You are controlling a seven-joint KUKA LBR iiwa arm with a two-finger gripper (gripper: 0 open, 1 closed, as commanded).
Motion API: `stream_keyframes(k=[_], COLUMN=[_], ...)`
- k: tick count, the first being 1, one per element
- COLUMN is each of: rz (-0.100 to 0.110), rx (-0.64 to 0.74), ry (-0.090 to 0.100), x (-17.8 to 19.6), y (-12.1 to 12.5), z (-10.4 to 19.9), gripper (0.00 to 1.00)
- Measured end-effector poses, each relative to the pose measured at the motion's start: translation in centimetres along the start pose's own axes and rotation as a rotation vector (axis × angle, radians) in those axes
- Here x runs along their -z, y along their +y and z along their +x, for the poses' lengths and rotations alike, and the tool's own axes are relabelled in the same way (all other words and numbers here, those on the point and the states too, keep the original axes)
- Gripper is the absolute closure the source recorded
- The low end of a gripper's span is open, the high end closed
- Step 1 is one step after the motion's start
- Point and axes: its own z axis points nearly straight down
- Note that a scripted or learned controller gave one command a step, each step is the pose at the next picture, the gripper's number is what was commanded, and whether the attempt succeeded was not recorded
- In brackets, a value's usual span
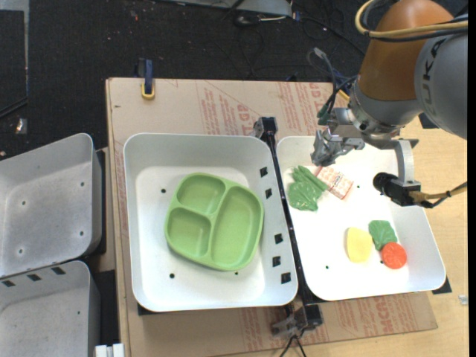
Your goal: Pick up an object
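Just below tool (326,155): green leafy toy (305,190) in right bin (424,274); tool state unclear.

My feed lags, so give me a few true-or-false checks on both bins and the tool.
1. The green divided plate lies in the left bin. True.
2. The tool hovers over the left bin. False: it is over the right bin, near its far edge.
3. A yellow piece lies beside an orange-red piece. True.
4. The green leafy item sits on the divided plate. False: it lies in the right bin.
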Motion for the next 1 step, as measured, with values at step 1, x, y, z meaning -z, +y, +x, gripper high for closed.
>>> stream_keyframes(k=[1], rz=[0.004], rx=[0.001], ry=[0.001], x=[-1.83], y=[0.55], z=[5.69], gripper=[1.00])
